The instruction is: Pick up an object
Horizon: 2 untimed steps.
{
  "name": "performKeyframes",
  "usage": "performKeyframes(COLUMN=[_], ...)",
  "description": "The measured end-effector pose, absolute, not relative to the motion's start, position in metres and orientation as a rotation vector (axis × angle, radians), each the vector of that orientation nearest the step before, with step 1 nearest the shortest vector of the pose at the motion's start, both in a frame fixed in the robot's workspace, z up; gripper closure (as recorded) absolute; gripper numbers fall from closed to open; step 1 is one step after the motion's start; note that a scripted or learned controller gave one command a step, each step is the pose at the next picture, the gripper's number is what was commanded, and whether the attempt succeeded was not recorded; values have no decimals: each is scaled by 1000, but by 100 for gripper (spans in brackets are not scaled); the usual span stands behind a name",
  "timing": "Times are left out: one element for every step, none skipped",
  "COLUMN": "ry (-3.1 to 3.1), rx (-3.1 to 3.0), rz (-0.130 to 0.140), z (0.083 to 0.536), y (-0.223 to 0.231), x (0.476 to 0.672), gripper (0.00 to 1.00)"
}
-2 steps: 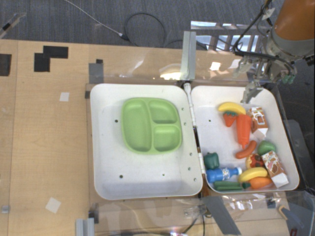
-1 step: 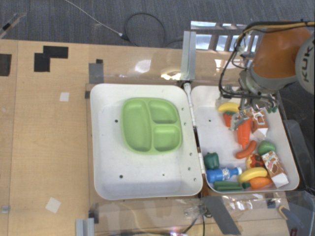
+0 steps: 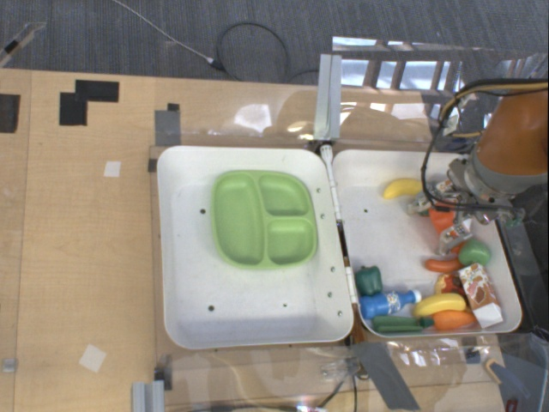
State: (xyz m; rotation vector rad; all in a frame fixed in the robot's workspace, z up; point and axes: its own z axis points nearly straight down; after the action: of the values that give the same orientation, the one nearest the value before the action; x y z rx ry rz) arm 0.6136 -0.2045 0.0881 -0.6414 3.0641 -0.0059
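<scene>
Grey carpet ran along the top of the view, with a thin cable [image 3: 249,37] looped on it, and below it lay the pale wooden surface [image 3: 77,230] marked with a few black squares [image 3: 86,99]. On that surface sat two shallow white bins side by side. At the left bin [image 3: 197,316] a green divided plate [image 3: 263,219] lay flat near the middle, its three compartments bare.

Across the divider, the right bin [image 3: 377,230] held the clutter. A yellow banana [image 3: 401,188] lay alone toward the far side. Along the near edge were crowded a dark green block [image 3: 368,279], a blue bottle [image 3: 386,302] on its side, a green bean pod [image 3: 396,324], a second yellow banana [image 3: 439,304] and an orange piece [image 3: 453,319] just beside it. Further right stood a small carton [image 3: 477,286] with a white block [image 3: 487,315] at the bin's corner, a round green piece [image 3: 474,252] and an orange carrot-like piece [image 3: 443,264].

From the right the arm [image 3: 515,136] — orange band above grey wrist — reached down into this bin. Its pincer [image 3: 452,227] hung low over a red-orange object [image 3: 441,221], near the round green piece; whether the pincer was open or closed, or touched anything, I could not tell — wires and the wrist hid it.
</scene>
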Motion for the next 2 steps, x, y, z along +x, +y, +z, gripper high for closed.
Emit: performKeyframes(ry=[3004, 3017], rx=[-879, -815], rz=[-6, -10], z=[89, 90], y=[-200, -142], x=[540, 515], gripper=[0, 0])
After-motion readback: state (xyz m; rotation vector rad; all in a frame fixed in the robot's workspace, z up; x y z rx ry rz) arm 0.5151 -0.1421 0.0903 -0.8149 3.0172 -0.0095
